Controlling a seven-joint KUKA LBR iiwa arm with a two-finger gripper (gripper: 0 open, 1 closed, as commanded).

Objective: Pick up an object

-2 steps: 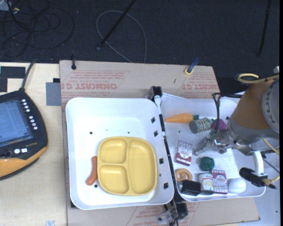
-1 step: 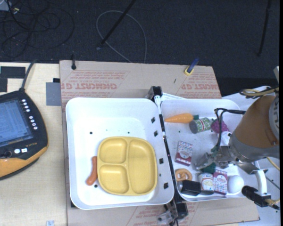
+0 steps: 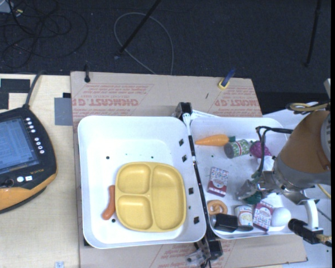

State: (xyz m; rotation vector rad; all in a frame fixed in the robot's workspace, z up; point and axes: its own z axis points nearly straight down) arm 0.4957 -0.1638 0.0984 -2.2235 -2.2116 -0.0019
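Note:
The right bin (image 3: 201, 159) holds an orange carrot (image 3: 211, 140), a small green bottle (image 3: 238, 148), a purple item (image 3: 261, 148), a red-and-white packet (image 3: 218, 181), a bagel (image 3: 216, 207), a black block (image 3: 226, 223), a small can (image 3: 244, 215), a pink packet (image 3: 263, 215) and a white egg (image 3: 280, 217). My gripper (image 3: 252, 189) hangs low over the bin's right side, just above the can and pink packet. Whether anything sits between its tips is unclear.
The left bin (image 3: 95, 144) holds a yellow divided tray (image 3: 151, 197) and a sausage (image 3: 109, 202) beside it. A teach pendant (image 3: 14, 155) lies at the far left. The arm's orange band (image 3: 307, 141) looms over the right bin's edge.

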